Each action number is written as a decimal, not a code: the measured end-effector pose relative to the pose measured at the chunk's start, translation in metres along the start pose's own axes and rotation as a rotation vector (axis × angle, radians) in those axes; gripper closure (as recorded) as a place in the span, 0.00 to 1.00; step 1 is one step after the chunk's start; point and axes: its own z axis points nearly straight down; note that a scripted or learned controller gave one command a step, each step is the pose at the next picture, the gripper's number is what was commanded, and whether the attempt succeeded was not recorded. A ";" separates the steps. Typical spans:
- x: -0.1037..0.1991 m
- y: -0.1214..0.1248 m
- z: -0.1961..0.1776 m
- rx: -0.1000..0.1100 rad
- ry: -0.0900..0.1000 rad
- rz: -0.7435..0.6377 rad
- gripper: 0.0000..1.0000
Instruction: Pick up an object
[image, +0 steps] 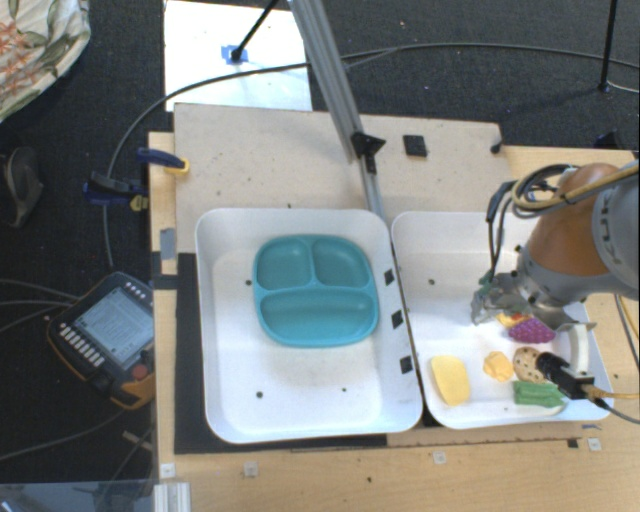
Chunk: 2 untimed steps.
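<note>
The likeliest target is the purple toy (530, 329), lying in the right bin (440, 250) toward its right side, just near of the hand (497, 300). The hand sits low in that bin, its tip a little left and far of the purple piece, close enough that the two look as if they touch or nearly so. The purple toy's long axis seems to run left to right across the bin. I cannot tell whether the hand is open or closed (the wrist hides that part), and nothing is visibly held in it.

Nearer me, along the bin's near edge, lie a yellow block (450, 380), a small orange piece (497, 366), a round speckled piece (528, 364) and a green piece (538, 394), all clustered close together, with the yellow one set a bit apart to the left. My guess is the next move needs only a short shift toward the near right to come over the purple toy.

The left bin (230, 330) holds a teal divided plate (316, 291), lying flat with nothing in its compartments. Both bins rest side by side on the tabletop (270, 160), and the arm (580, 235) reaches in from the right.
</note>
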 end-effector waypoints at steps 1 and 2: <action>-0.006 0.004 -0.062 0.007 -0.003 -0.002 1.00; -0.008 0.005 -0.106 0.007 -0.003 -0.003 1.00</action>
